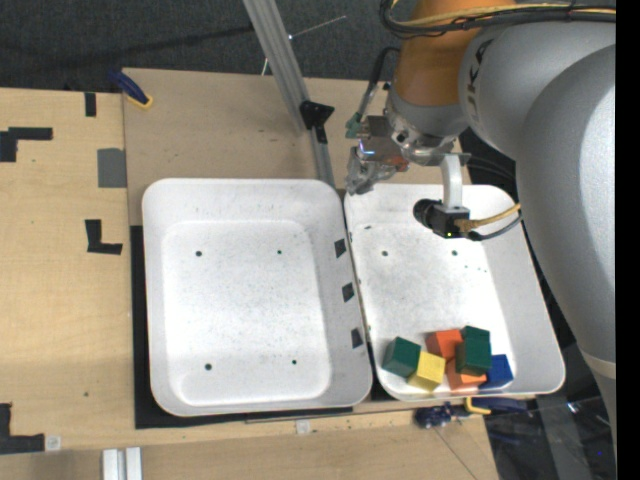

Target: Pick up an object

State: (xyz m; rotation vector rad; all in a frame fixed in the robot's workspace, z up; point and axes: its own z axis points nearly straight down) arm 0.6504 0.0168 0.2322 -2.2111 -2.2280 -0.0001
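The bench (230,128) is showing pale wood grain, matt and lightly scuffed. Both bins (250,298) are looking like smooth white plastic, faintly speckled with grime. The blocks (450,358) are appearing as matt painted pieces. The arm (560,98) is wearing a smooth grey shell with a glossy orange band (450,8). A brushed metal rail (285,58) is catching light.

Fixed overhead camera, slanted down (both bins (250,298))
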